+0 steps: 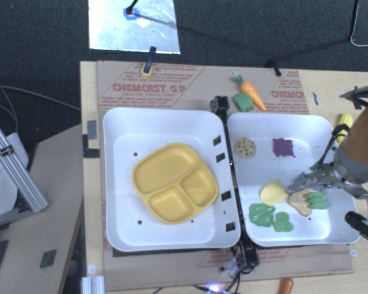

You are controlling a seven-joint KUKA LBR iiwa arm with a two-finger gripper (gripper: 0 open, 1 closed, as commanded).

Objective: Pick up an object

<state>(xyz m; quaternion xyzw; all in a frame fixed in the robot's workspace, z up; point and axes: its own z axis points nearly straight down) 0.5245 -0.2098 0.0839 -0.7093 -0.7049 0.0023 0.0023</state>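
Looking down, we find the right bin crowded low, open near its top rim. The fingers hover by the yellow lump and tan-green toy; their opening we cannot tell.

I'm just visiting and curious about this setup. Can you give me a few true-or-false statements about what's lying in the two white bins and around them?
1. The yellow divided tray lies in the left bin. True.
2. The cookie sits in the left bin. False: it is in the right bin.
3. The toy carrot lies outside both bins. True.
4. The purple piece rests on the yellow tray. False: it lies in the right bin, near the cookie.
5. The gripper is over the right bin. True.
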